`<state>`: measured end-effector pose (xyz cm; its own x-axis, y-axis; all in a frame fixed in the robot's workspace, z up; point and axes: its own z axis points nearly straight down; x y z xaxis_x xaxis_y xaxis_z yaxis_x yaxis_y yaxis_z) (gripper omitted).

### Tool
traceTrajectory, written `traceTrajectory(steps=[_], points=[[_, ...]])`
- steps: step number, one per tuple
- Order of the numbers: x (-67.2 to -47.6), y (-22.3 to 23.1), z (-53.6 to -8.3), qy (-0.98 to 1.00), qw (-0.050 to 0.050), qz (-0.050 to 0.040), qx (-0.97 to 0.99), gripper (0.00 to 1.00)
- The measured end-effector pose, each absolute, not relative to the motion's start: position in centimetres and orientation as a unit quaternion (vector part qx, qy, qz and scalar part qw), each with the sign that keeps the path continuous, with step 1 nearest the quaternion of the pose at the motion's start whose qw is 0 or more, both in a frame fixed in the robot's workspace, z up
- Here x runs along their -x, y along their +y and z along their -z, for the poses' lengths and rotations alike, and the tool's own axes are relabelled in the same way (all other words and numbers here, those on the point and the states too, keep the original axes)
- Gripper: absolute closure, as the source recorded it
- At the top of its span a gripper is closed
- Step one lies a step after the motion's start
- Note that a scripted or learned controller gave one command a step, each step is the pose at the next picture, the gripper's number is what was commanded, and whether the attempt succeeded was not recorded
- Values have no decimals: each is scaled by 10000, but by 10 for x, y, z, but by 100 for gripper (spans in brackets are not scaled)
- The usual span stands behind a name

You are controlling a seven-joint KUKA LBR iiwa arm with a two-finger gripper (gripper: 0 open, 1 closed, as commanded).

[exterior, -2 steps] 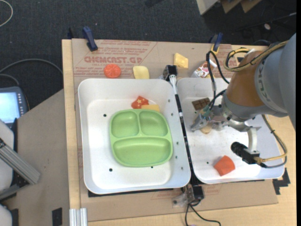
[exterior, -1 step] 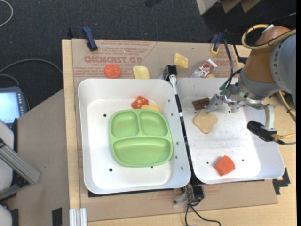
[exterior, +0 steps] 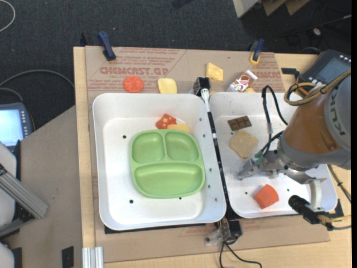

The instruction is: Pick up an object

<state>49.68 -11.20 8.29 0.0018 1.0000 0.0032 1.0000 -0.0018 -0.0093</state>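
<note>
Cardboard-topped bench [exterior: 139, 66] carried two white bins; the right bin [exterior: 329, 197] had a tan slab [exterior: 244, 144] and brown piece [exterior: 240, 123] toward its far edge, an orange block [exterior: 266, 196] near its front edge. The gripper [exterior: 249, 169] hung low btwn slab & block, touching neither; couldn't tell its grip state. Best bet imo: centre over one item before descending.

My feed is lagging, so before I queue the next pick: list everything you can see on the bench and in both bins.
Left bin: 1, white, left side of bench.
Right bin: 1, white, right side.
Divided plate: 1, green, in left bin.
Red piece: 1, behind plate.
Brown slab: 1, right bin, back.
Tan slice: 1, right bin.
Orange block: 1, right bin, front.
Red disc: 1, bench behind bins.
Yellow pieces: 2, same strip.
Clamps: 2, blue, back edge.
Arm: 1, grey and orange, over right bin.
Tool: 1, beside tan slice.
</note>
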Motion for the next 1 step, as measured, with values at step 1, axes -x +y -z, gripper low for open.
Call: traceTrajectory(steps=[1], points=[[-569, -96, -85, -7087, -32, 21, 7055, 0]])
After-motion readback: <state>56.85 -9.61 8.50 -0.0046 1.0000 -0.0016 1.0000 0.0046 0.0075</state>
